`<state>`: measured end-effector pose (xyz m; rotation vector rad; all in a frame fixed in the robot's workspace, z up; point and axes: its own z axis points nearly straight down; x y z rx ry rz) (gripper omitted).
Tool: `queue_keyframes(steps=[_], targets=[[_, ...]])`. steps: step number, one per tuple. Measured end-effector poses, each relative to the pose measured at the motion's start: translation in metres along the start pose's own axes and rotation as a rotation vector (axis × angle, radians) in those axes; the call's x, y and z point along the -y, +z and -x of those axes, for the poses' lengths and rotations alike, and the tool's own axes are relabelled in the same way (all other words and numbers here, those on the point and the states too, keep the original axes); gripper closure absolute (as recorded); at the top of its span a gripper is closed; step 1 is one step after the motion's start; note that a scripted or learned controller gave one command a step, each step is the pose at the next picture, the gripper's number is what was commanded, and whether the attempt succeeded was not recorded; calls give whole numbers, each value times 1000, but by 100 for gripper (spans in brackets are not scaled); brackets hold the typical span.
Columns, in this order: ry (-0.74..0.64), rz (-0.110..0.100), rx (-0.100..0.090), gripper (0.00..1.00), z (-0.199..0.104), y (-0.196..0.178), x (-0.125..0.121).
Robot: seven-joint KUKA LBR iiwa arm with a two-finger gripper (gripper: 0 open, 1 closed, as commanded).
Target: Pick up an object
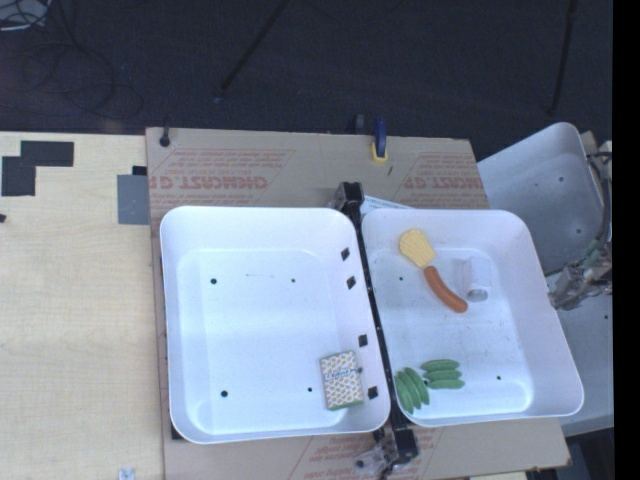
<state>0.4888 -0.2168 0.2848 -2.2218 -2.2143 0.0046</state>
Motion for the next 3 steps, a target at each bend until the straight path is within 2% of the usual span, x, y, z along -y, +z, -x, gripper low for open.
queue_keyframes(steps=[1,2,3], targets=[[-12,1,-3,100,-99,25,-18],[-2,9,5,100,-45,-2,-79],[2,-1,1,100,-1,28,-37]])
